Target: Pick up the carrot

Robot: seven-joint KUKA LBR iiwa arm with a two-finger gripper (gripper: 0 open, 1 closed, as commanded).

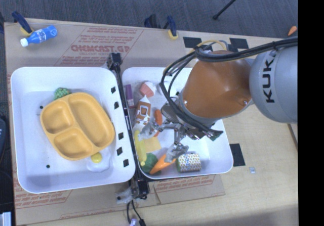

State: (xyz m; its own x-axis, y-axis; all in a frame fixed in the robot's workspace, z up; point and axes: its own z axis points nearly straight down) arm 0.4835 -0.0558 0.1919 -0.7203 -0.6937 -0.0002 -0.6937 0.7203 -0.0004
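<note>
Arm (223,88): reaches in from the right, over the right bin (223,162)
Gripper (177,145): low in that bin, just above the carrot; fingers look spread, nothing between them
Carrot (161,164): lies at the bin's near edge, between a green piece (145,162) and a can (189,162)
Left bin (23,134): yellow tray (77,125), egg (97,159), broccoli (61,92)

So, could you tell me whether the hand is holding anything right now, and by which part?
It cannot be told: the hand sits low in the right bin, just above the carrot, with nothing visibly gripped.
</note>
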